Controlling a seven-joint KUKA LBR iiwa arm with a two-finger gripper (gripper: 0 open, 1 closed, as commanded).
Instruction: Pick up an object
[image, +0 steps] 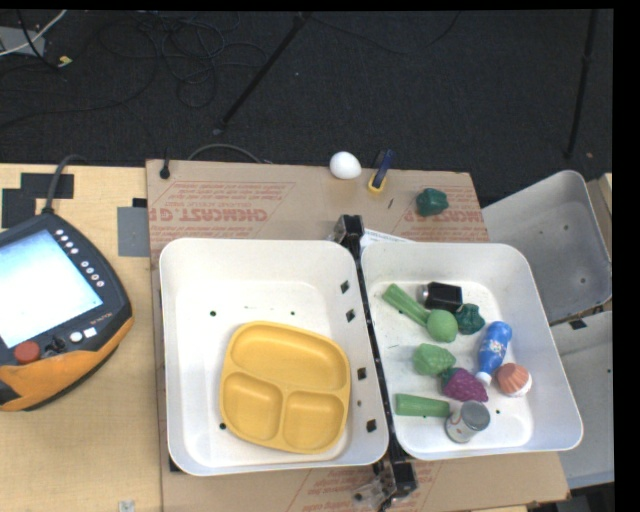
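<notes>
The right bin holds a cluster of small objects. Near its middle lie a green club-shaped toy, a black block and a dark teal lump. Toward the bin's right edge a blue bottle lies tilted, with writing too small to read, and an orange-and-white ball sits just beside it. Below the middle are a green leafy piece, a purple grape bunch, a green stick and a grey metal cylinder, the last near the bin's front edge.

The left bin holds a yellow three-compartment tray toward its front right corner.

Both bins rest on a cardboard sheet with red print seen upside down, not clearly readable. Along its far edge sit a white egg, a blue-and-yellow tool and a teal toy. At the worktop's left edge lies a teach pendant.
</notes>
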